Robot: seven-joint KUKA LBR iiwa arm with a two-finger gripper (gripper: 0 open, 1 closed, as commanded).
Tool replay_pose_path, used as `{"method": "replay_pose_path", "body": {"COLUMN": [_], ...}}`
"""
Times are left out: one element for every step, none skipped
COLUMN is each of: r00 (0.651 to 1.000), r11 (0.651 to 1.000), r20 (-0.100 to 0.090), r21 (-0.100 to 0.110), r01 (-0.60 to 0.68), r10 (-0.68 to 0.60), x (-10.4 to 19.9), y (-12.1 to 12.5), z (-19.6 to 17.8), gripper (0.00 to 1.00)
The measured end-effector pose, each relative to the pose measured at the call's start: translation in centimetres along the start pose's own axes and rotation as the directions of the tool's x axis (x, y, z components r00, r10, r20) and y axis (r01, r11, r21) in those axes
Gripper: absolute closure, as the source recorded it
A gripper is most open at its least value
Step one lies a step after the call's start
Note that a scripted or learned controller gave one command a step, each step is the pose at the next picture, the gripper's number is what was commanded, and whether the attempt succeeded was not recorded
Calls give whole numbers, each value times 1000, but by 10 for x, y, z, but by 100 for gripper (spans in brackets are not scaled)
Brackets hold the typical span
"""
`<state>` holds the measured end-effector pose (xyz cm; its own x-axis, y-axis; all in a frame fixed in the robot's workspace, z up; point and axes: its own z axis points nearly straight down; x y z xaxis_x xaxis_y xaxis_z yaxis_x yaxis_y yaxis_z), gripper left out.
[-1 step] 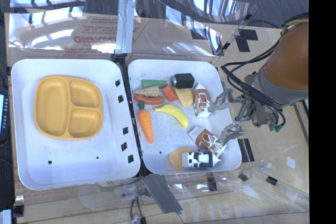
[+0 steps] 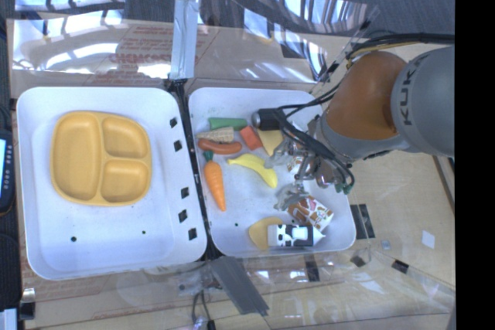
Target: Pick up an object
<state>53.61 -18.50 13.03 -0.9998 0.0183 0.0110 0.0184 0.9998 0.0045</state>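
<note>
A bench [image 2: 402, 243] bears two white bins [image 2: 39, 189] side by side.

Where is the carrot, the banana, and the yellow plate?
carrot [image 2: 215, 183]: camera view, middle of its orange body.
banana [image 2: 257, 168]: camera view, middle of its curved yellow body.
yellow plate [image 2: 77, 154]: camera view, floor of its big left compartment.

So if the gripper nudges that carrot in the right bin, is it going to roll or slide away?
Probably. The carrot looks like smooth, rigid plastic, so likely light and slippery on the white bin floor. Its round, tapered body would tend to roll in a curve. It lies near the bin's left wall, which may stop it.
</note>
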Motion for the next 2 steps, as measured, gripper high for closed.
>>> {"method": "replay_pose_path", "body": {"r00": [1000,1000], "r11": [1000,1000], "r20": [7,10], "r21": [2,4], "r01": [4,11], "r10": [-4,-11], "x": [-10,-12], "y": [43,43], "z": [40,29], "gripper": [0,100]}}
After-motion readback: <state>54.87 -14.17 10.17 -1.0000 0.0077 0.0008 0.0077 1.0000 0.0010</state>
